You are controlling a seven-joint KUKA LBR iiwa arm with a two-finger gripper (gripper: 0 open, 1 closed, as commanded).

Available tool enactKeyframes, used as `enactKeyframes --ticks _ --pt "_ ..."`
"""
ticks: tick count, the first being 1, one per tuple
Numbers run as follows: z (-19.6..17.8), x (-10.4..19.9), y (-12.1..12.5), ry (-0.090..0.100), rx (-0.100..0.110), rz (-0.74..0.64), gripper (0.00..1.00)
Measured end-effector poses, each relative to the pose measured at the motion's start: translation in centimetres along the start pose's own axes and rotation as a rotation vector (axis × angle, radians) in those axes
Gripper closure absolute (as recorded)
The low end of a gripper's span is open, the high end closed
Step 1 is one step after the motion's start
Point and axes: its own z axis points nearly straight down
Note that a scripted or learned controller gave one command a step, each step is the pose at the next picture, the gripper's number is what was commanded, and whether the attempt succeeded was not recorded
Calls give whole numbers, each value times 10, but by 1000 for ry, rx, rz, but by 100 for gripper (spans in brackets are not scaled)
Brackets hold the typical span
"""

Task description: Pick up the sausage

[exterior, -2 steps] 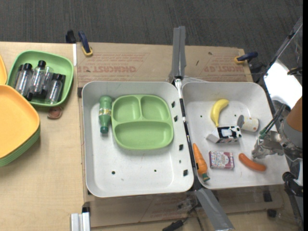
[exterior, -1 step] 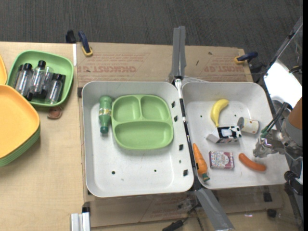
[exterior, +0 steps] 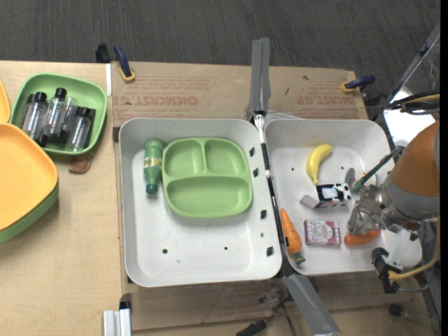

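Red-orange sausage (exterior: 361,239) half hidden under the gripper (exterior: 363,224) in the right bin (exterior: 294,133), grip state unclear.

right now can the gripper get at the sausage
Probably yes. The gripper is low in the right bin, right over the sausage, with nothing lying on it; the pink packet sits clear to one side.

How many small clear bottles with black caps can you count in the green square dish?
4, side by side in the green dish at the bench's far left: bottles at. More may be hidden beneath.
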Motion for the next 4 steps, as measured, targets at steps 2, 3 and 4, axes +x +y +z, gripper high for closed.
enactKeyframes --ticks 2,3,4 --pt "-1 -32 18 0 -3 -721 100" --pt "-1 -48 27 -1 -3 -275 100" --pt "-33 -36 21 -2 -5 -748 100"
